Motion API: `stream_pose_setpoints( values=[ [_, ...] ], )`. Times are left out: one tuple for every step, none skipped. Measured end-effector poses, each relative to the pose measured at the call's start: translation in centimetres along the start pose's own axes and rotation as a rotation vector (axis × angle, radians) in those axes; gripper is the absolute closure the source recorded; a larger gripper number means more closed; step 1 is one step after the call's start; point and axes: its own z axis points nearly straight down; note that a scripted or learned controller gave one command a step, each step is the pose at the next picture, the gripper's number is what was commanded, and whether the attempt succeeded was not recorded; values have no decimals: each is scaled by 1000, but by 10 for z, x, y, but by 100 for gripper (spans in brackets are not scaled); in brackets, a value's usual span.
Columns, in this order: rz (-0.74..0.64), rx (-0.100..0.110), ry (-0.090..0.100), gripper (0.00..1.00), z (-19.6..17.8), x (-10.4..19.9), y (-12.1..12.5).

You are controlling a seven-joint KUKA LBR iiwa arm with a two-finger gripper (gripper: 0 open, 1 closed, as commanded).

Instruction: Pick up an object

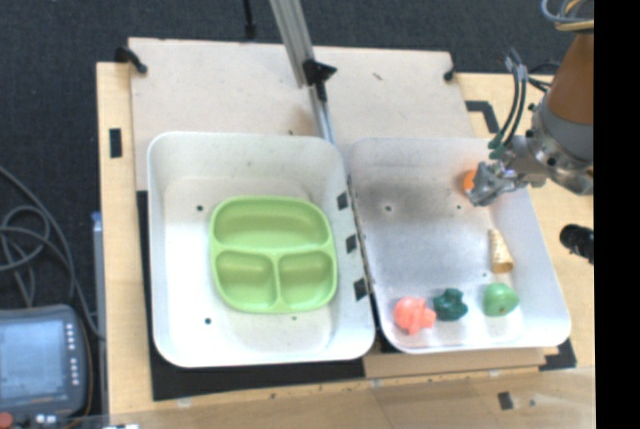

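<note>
Seen from above the bench, the gripper (487,185) hangs over the right bin (420,217) near its right rim, toward the far right corner. A small orange object (468,180) sits just at the gripper's left side, touching or nearly touching the metal; whether it lies between the fingers cannot be told, and whether the fingers are open or closed cannot be told either. The orange object is rounded and partly hidden, so no long axis can be read from it.

Along the same right rim, nearer the camera, lies a tan cone-shaped piece (499,251), its long axis running roughly along the rim, the narrow end pointing toward the far side. Along the near edge of the right bin sit three small items in a row: a pink-orange lumpy toy (412,314), a dark green toy (451,304) just beside it, and a bright green rounded one (499,299) toward the near right corner.

The left bin (180,217) carries a light green divided plate (272,253), three compartments, lying flat at its middle.
</note>
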Motion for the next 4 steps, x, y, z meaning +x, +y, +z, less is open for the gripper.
stream_pose_setpoints(
  values=[
    [-3, 3, 3, 100, -6, 45, -8],
    [-5, 4, 4, 100, -12, 97, -18],
    [-4, 5, 3, 100, -12, 140, -23],
    [-5, 6, 4, 100, -14, 197, -34]
  ],
)
